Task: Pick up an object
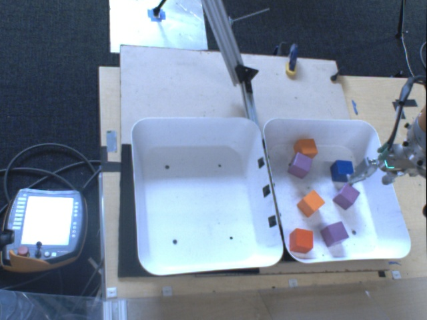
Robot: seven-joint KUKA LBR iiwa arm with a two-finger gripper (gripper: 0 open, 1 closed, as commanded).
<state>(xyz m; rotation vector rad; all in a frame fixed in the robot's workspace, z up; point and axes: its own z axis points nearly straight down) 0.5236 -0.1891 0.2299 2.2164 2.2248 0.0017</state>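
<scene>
Camera view, from above at a slant: two white bins side by side on a bench. Left bin has bare floor w/ a few small dark dots. Right bin holds all the blocks.

Gripper comes in from the right, over the right bin's right rim, about mid-height of that wall. Metallic fingers point left toward the blue block; tips look just beside its right face, contact can't be told. No block seen between the fingers. Whether they're spread or pressed together: can't tell, too small & blurred.

Blocks in right bin, far to near:
- orange block at far-centre, touching or nearly touching the purple block just near-left of it.
- blue block, right of that pair, small gap between.
- 2nd purple block just near of the blue one, near the arm's tip.
- 2nd orange block mid-floor, tilted, open floor around it.
- 3rd orange block at near-left, close to the near rim & the wall shared w/ the left bin.
- 3rd purple block near-centre, close to the near rim.

Open room: strip along the right bin's far wall, and the near-right corner past the 3rd purple block. A teach pendant lies left of the bench.
</scene>
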